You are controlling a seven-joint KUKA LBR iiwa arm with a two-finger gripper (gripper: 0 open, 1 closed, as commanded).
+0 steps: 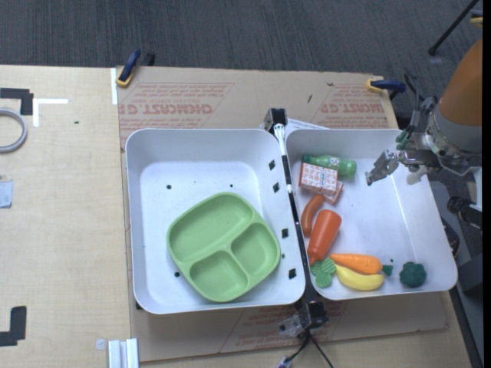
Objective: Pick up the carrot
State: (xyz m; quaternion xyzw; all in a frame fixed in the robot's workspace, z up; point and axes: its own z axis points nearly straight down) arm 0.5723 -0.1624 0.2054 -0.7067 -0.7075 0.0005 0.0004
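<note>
The left shallow white plastic bin (146, 205) holds a light green plastic plate with three compartments (222, 245), lying flat near the bin's middle. In the right shallow white plastic bin (430, 221), along its left side, lie a red-brown sausage (310, 213) and a fat orange-red carrot with a green leafy end (324, 236), side by side and touching. Above them sits a small pink-patterned box (319, 180) with a green plastic bottle (331, 164) behind it. Near the front wall a smaller orange carrot (357, 263) rests on a yellow banana (359, 280), with a dark green broccoli floret (413, 274) to the right. The metal two-finger gripper (381, 167) hovers over the bin's upper right, fingers slightly parted, holding nothing, well apart from both carrots.
</note>
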